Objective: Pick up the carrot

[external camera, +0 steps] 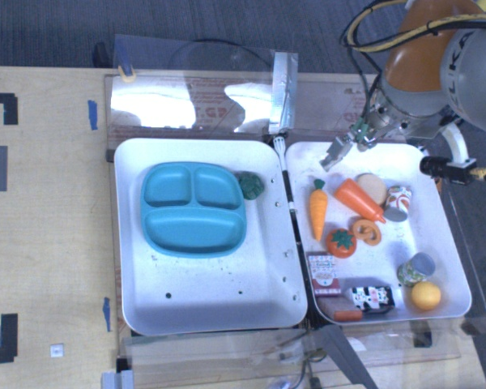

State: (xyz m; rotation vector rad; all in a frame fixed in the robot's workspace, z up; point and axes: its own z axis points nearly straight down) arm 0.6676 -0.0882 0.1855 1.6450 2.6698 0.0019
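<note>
carrot (317, 213) in rt bin, gripper (340, 151) just above

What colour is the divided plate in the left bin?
Light blue. The divided plate shows plainly in the camera view, lying in the left white bin.

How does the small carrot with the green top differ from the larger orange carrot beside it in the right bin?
The small carrot is paler, yellow-orange, with a green top; the larger carrot is deeper orange-red. The small carrot lies nearly straight along the bin; the larger carrot lies at a slant. The small carrot is shorter and slimmer. Both taper and lie in the right bin.
</note>
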